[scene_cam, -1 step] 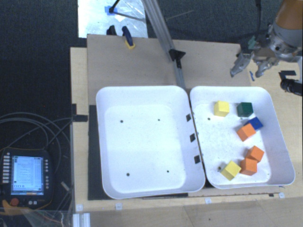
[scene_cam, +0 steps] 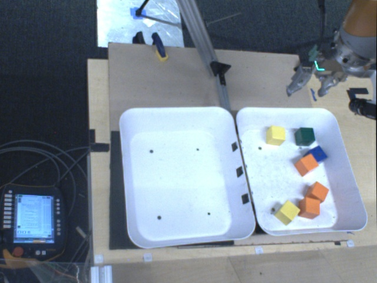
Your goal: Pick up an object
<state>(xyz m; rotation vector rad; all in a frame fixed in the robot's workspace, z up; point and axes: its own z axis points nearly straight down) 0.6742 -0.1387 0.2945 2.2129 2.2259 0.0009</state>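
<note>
Grey arm, orange band, black cables.

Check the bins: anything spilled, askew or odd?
Nothing stands out. All seven blocks sit inside the right bin; the green block and yellow block lie near its far edge, the rest are loosely clustered. The gripper hangs open above the bench, beyond the bin.

Even, bright overhead light; soft shadows; slightly grainy, mildly blurred.

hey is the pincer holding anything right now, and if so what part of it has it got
Nothing is held. The pincer hangs open above the bench, beyond the right bin's far edge, with bare space between its fingers. All the blocks lie in that bin.
</note>
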